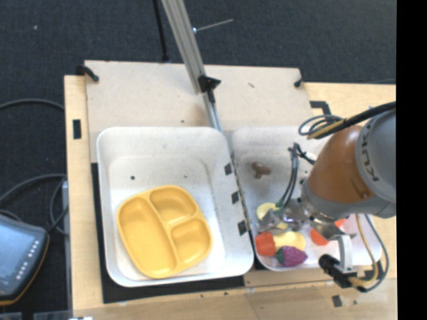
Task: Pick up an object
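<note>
The toys are lying in a cluster at the near end of the right bin: a red piece, a purple piece touching it, a yellow piece just behind, and an orange piece further right. They are looking like small plastic play food, so I am judging them light, stiff and rather smooth, apt to slip or roll from a poor pinch. The red piece is sitting most apart and exposed, so taking it across its narrow middle is looking best. The gripper is hanging low over the cluster, partly hidden by the arm's wrist; I cannot tell its opening, nor whether anything is in it. A brown thing is lying alone further back. The left bin is bearing a yellow tray.
</note>
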